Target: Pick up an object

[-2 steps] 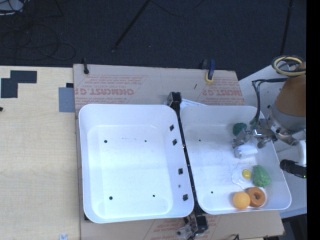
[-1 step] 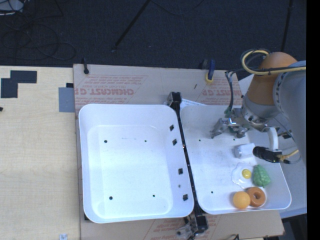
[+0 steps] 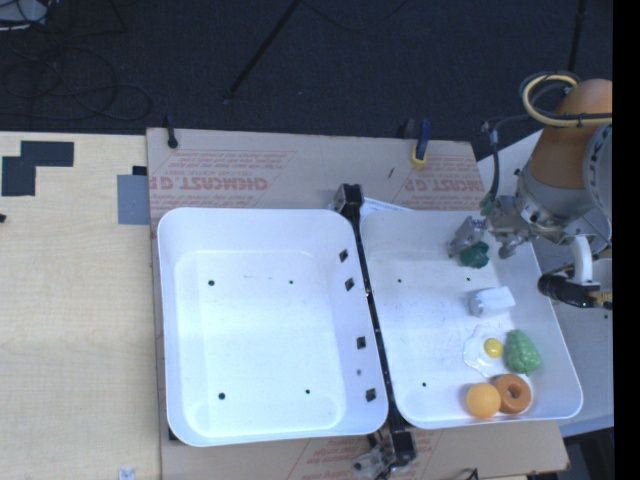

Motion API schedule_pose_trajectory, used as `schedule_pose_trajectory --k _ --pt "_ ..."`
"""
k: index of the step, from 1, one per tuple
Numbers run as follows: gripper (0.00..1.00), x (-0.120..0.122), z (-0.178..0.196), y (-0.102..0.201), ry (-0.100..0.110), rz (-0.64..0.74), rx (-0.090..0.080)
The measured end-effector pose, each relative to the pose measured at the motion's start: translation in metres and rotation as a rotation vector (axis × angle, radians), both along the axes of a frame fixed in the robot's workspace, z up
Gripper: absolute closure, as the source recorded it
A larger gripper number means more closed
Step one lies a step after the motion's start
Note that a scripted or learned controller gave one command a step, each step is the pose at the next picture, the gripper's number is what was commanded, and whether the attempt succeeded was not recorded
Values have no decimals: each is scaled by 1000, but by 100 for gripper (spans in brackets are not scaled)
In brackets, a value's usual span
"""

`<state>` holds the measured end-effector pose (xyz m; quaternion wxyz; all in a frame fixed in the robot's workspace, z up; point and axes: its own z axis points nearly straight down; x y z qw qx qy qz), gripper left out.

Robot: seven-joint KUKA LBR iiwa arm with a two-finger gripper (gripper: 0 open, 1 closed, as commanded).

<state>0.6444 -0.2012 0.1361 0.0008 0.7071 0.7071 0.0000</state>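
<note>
Over the right bin, end effector sat low by a dark green object, finger state indeterminate, while remaining items clustered near the front-right corner, out of the way.

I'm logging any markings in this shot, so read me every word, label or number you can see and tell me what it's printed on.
"CHEMCAST", red, upside down: cardboard sheet behind the left bin.
Red print on the sheet behind the right bin: probably the same, too blurred.
Red print along the near edge: cut off, unreadable.
</note>
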Motion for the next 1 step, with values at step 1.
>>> schedule_pose_trajectory --k 1 --pt "0 0 -50 -11 4 1 1"
